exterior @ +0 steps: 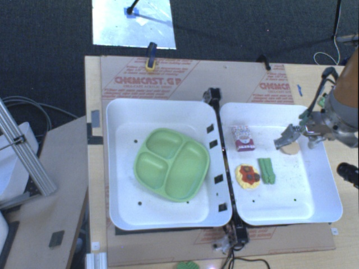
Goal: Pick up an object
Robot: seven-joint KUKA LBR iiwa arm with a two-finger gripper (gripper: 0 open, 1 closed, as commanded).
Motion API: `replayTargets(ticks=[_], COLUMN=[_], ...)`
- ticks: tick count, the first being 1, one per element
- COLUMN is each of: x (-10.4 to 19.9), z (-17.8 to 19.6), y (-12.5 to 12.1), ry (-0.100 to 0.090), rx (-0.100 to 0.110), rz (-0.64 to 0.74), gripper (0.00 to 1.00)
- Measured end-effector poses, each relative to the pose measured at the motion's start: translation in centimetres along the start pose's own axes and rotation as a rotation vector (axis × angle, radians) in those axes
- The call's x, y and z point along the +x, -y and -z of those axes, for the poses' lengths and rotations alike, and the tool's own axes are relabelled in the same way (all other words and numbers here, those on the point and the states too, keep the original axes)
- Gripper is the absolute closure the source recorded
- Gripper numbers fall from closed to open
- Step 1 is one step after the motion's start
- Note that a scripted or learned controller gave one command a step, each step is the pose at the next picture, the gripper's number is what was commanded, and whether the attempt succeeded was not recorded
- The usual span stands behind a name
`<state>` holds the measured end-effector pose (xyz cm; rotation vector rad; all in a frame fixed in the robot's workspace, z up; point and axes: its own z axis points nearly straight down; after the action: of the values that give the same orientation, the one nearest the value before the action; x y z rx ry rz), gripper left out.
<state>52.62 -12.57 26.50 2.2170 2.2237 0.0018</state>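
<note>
— Gripper (290, 139) sits low over the right bin (322, 206), near its far right part, just above a small tan round piece (291, 148). Can you tell how it stands?

— Not well. The grey metal of it hides the tips, so I cannot tell whether it is wide or narrow, and I see nothing clearly between them. The tan piece peeks out beneath and looks to be lying on the bin floor.

— So the tan piece is the likely target?

— That is my guess, since it is the closest thing. The others lie well apart to the left: a red and white packet (243, 138), a yellow round toy with red on it (248, 176), and a green bean-like piece (266, 170) just beside that. The left bin (120, 206) holds a green divided plate (171, 165).

— How should the grasp go?

— I would centre over the tan piece first, since it seems offset toward the near side. It looks flat and thin, so the tips need to reach almost to the bin floor and close across its edges. Then lift straight and slowly; a flat thing like that may slip out.

— Any risk?

— Pressing into the floor, or closing on nothing.
</note>
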Motion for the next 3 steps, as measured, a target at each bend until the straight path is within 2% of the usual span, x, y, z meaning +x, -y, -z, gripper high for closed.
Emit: replayTargets(ticks=[1,2,3], x=[-0.5,-3.6,-3.5], z=[-11.4,-18.4,-17.0], y=[-0.4,-1.4,-1.6], ry=[-0.002,0.000,0.001], rx=[0.010,0.004,-0.003], rz=[-0.002,-0.003,-0.002], gripper=[0.00,0.00,1.00])
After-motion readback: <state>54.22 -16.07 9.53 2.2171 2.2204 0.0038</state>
